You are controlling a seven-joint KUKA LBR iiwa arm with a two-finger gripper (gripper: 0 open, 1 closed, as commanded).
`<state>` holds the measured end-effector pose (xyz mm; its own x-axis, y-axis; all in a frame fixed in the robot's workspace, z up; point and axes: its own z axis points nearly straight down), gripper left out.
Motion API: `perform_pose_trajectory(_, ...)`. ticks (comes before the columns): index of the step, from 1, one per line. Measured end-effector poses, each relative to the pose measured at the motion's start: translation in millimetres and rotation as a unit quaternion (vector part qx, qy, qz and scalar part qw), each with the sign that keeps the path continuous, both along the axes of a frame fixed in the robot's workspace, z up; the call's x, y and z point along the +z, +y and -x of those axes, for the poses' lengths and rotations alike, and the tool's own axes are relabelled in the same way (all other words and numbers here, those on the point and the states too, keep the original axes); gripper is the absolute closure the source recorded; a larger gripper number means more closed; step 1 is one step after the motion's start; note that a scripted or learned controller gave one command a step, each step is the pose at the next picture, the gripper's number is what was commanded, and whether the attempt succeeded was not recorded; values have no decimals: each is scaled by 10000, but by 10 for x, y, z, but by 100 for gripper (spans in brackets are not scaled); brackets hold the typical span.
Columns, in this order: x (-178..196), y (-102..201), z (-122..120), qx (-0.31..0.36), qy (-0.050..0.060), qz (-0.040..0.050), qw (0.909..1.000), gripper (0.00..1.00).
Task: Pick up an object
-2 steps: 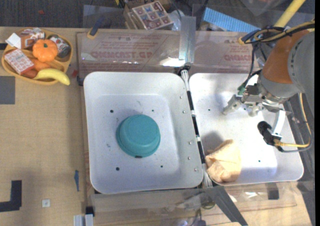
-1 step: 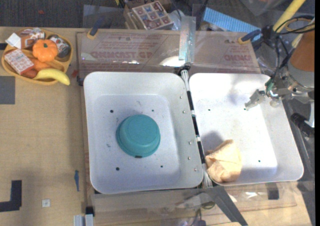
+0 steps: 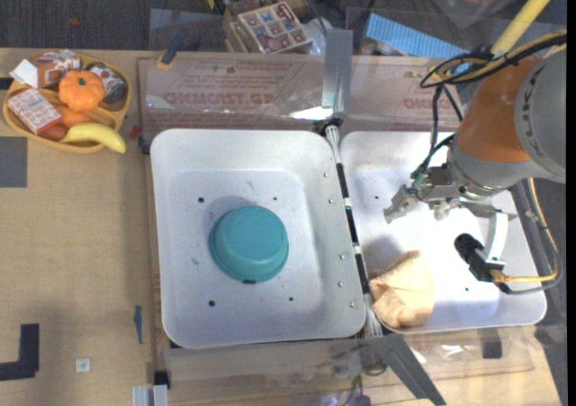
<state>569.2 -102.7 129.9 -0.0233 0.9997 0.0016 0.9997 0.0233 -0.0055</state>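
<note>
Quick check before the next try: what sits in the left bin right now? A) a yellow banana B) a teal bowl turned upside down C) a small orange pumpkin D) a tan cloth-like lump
B. The teal bowl lies rim-down near the middle of the left bin; the tan lump is in the right bin, by its near left corner.

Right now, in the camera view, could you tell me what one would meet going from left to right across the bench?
Fruit bowl → left bin with the teal bowl → tan object in the right bin → gripper.
</note>
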Motion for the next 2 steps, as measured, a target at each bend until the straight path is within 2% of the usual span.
perform_pose_trajectory(1, -417, -29, 651, -116, -55, -3, 9999, 0)
perform_pose_trajectory(2, -420, 35, 654, 39, -82, 28, 10000, 0)
